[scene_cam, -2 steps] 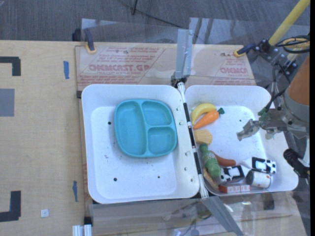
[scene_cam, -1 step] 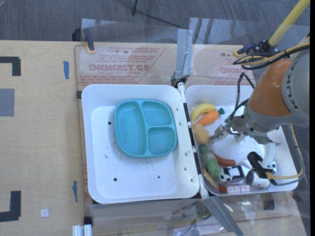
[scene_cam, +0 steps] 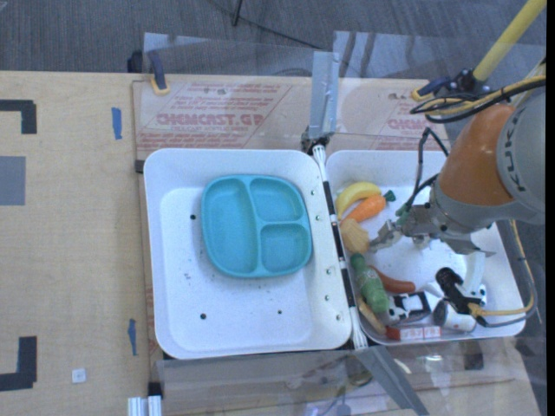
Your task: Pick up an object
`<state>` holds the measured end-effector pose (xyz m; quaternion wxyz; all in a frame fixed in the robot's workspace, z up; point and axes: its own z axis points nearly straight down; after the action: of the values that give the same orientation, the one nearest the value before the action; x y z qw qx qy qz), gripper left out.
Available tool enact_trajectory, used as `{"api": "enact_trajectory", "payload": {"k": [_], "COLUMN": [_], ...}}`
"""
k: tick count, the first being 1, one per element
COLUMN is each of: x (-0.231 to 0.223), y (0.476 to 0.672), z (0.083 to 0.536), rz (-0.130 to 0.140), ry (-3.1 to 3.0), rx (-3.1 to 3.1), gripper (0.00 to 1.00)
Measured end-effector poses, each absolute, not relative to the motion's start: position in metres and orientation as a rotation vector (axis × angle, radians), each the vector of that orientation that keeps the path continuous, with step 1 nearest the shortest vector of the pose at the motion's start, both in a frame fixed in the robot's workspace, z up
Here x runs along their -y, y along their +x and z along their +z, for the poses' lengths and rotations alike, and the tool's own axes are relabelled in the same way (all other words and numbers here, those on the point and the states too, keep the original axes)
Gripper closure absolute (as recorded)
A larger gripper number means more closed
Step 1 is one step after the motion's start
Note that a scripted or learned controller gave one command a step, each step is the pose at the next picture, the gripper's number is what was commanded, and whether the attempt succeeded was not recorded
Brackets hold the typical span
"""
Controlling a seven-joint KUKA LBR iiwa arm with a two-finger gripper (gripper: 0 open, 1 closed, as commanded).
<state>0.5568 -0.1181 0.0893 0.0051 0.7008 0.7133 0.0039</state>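
My gripper [scene_cam: 388, 233] hangs low in the right bin [scene_cam: 503, 241], and I cannot tell its grip state. Just left of it lies a yellow toy [scene_cam: 354, 235]. The carrot [scene_cam: 368, 208] and banana [scene_cam: 357, 194] sit just beyond that toy, angled alike.
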Motion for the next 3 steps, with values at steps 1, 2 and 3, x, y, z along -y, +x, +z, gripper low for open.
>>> {"api": "enact_trajectory", "payload": {"k": [1, 2, 3], "x": [0.170, 0.132, 0.104], "y": [0.621, 0.669, 0.636], "z": [0.093, 0.087, 0.089], "rz": [0.001, 0.005, 0.005], "ry": [2.151, 2.064, 2.047], "rx": [-2.286, -2.360, -2.376], "gripper": [0.00, 0.00, 0.00]}}
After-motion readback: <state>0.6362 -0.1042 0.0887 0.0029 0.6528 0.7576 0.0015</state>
